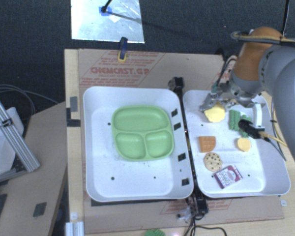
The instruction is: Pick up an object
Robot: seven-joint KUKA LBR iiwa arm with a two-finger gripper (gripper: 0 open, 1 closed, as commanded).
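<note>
Grey KUKA arm at right of frame, orange band above wrist, thin cables by wrist, metallic gripper hardware

Dark carpet, cardboard-topped bench

Red print runs along the top edge of the brown cardboard sheet that lies under the two white bins; it seems to read "CHEMCAST" followed by two or three characters, perhaps "GP", with a smaller line above it too faint to make out. More red print on the same sheet shows below the bins, mostly covered and unreadable. The small red packet in the right bin carries white marks too small to read.
</note>
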